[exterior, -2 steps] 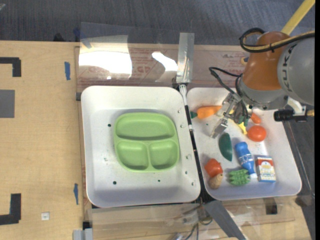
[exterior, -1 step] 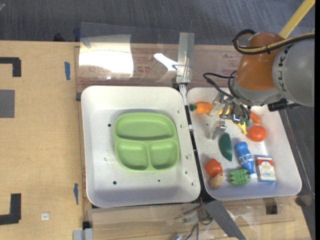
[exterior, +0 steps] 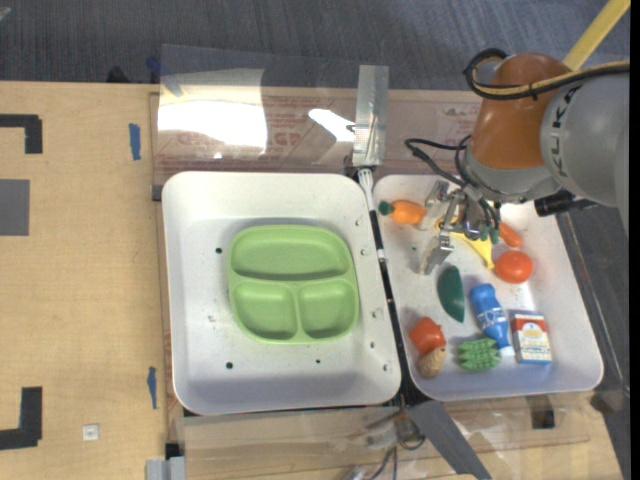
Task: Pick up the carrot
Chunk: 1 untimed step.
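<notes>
- Carrot [exterior: 405, 211] lay in the right bin [exterior: 575, 318], up near its top-left corner, close to the divider between the bins.
- It looked like a small toy: judged light, stiff and smooth, so apt to roll or squirt out of a pinch. Best hold, by my guess, was across the thick orange middle, not the green tip.
- Gripper [exterior: 440, 243] hung just right of the carrot and slightly lower; jaws looked spread, nothing between them, carrot not held.
- Crowded company right of the carrot: a yellow piece [exterior: 480, 248] under the wrist, a tomato [exterior: 514, 266] beyond it.
- Further below the carrot: a dark green piece [exterior: 452, 293], a blue bottle [exterior: 487, 310], a small carton [exterior: 531, 336], a red-and-tan piece [exterior: 429, 343], a green bunch [exterior: 477, 354].
- Bin floor was smooth white and shallow-walled; little room left of the carrot, more open floor just below it.
- Left of the carrot, the left bin [exterior: 190, 268] held a green tray [exterior: 293, 283].
</notes>
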Available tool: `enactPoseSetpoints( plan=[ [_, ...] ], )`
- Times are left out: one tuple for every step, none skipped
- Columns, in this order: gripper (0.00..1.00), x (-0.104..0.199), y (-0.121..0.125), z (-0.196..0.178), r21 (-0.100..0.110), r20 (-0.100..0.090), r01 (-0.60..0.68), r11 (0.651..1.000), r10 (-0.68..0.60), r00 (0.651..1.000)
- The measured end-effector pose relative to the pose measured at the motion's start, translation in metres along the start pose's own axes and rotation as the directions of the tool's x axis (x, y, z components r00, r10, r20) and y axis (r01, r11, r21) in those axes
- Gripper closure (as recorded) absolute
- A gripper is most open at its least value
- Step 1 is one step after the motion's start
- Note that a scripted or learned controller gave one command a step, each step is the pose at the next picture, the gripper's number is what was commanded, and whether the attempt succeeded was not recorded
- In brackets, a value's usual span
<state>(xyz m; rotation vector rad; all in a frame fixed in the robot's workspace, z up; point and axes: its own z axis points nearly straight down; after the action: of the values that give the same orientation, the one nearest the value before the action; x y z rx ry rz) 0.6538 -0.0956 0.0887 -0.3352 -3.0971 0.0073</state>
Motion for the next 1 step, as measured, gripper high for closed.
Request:
enactPoseSetpoints(
  plan=[
    [0.00,0.0044,0.0045,0.0002,-0.006,-0.002,-0.234,0.972,0.234,0.972]
  ],
)
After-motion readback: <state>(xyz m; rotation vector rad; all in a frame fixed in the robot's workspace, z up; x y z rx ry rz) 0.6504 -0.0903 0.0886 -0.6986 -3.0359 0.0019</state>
